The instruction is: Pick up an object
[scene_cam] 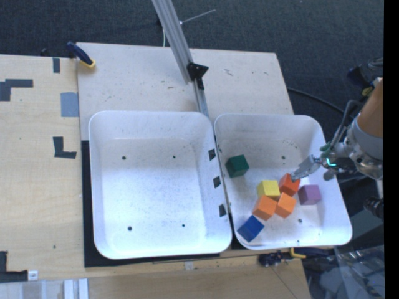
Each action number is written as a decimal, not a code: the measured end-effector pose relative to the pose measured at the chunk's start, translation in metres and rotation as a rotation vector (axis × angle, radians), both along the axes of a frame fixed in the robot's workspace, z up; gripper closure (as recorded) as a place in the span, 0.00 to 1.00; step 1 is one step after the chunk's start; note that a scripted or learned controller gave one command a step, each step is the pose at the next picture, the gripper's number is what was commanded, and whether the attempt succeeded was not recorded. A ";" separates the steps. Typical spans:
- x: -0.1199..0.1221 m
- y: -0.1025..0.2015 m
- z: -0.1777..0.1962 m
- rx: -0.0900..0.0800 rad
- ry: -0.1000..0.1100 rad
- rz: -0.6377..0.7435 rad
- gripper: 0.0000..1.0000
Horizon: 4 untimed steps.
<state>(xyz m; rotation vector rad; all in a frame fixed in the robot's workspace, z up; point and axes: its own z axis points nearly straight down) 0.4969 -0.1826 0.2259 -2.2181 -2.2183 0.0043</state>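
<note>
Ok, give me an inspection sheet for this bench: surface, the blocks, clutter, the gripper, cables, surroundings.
Surface: wooden bench bearing a left bin and a right bin, side by side.
Job's things: all in the right bin: green block, yellow block, red-orange block, two orange blocks, purple block, blue block.
Clutter: blue and yellow clamp at the bench's far left corner.
Gripper: gripper low over the right bin, close by the red-orange block; no block seen between its fingers.
Cables: dark cable on the floor at right.
Surroundings: slanted metal rail, dark carpet.
</note>
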 end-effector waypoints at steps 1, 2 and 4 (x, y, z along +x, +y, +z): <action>0.001 0.000 0.002 -0.001 -0.004 0.001 0.00; 0.003 -0.002 -0.061 0.000 0.003 0.001 0.00; 0.019 0.001 -0.113 -0.002 -0.020 0.002 0.00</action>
